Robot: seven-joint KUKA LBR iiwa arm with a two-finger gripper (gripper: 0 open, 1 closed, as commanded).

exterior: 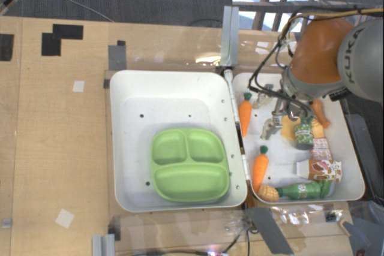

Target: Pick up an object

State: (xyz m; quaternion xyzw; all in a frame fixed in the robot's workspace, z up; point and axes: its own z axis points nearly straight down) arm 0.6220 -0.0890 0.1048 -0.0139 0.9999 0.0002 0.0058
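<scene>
A grey robot arm with an orange band (318, 51) reaches in from the right over the right-hand bin (355, 186) of two shallow white bins set side by side on a wooden bench (54, 147). Its claw (281, 120) hangs above the bin's upper middle, among black cables, and nothing can be seen between its metal parts; whether it is open or closed cannot be told from this angle.

The things to be picked up all lie in that right bin. A carrot (245, 117) with a green top lies along the left wall, just left of the claw. A second carrot (260, 168) lies lower down, tilted, with its green top toward the bin's middle. At its lower end sits an ear of corn (267, 192), near the front wall. A green bottle (303, 190) lies on its side along the front wall, just right of the corn. A small printed carton (324, 166) stands by the right side, above the bottle. A green jar (303, 135) and a yellow piece beside it sit just right of the claw (partly under the arm). An orange piece (320, 113) lies slantwise beneath the wrist.

The left bin (129, 93) holds a green divided plate (189, 165), lying flat toward the front, well apart from the arm.
</scene>
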